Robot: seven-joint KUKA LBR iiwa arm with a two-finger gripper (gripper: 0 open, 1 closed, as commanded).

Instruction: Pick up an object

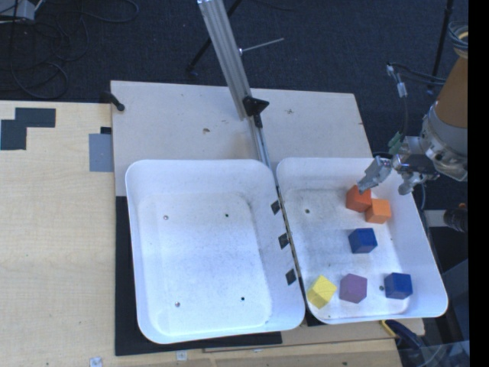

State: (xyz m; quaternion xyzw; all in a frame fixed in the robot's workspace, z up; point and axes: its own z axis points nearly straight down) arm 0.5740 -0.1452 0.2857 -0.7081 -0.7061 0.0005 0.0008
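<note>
Several small blocks lie in the right bin (428, 239). A red-orange block (357, 199) and a lighter orange block (379, 211) touch each other near the bin's far right. A blue block (363, 240) sits below them. Along the near edge lie a yellow block (322, 290), a purple block (352, 287) and a second blue block (398, 284). My gripper (390, 177) hangs over the bin's far right corner, just above the red-orange block. Its fingers are spread open, with nothing between them. One fingertip (374, 177) is close to the red-orange block's top.
The left bin (153, 182) adjoins the right one, with black clips along their shared wall (283, 239). A slanted aluminium post (229, 60) rises behind the bins. The arm's orange band (458, 90) is at the right edge.
</note>
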